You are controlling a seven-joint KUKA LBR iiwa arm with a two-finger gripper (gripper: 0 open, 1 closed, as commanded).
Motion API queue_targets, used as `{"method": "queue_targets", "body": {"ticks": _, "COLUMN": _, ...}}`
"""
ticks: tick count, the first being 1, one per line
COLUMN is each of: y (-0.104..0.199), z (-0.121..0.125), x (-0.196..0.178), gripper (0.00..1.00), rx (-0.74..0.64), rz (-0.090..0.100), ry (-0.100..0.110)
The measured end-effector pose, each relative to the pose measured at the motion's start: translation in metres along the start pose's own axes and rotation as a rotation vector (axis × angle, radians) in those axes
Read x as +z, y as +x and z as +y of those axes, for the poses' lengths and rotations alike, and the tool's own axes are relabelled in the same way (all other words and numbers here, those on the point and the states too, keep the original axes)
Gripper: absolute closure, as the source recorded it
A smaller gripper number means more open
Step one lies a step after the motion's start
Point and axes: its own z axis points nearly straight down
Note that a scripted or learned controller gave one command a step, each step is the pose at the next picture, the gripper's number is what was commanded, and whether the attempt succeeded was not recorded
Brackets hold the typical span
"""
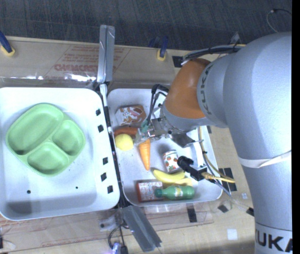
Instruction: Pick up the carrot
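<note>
I see a green tray [45, 137] in the left bin [1, 157], then at frame centre the carrot [145, 153] lying in the right bin [134, 96] beside a lemon [123, 141], its top under my gripper [151, 129], whose grip I cannot tell.

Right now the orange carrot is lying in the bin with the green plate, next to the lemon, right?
Not quite. The camera view shows the carrot next to the lemon in the right bin; the green plate sits in the left bin.
</note>
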Motion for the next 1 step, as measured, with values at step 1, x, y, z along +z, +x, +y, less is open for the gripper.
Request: {"method": "queue_targets", "body": {"ticks": 1, "y": 0.062, "z": 0.0334, "x": -0.0961, "gripper": 1.0, "rx": 0.07, "rz": 0.012, "ry": 0.011}}
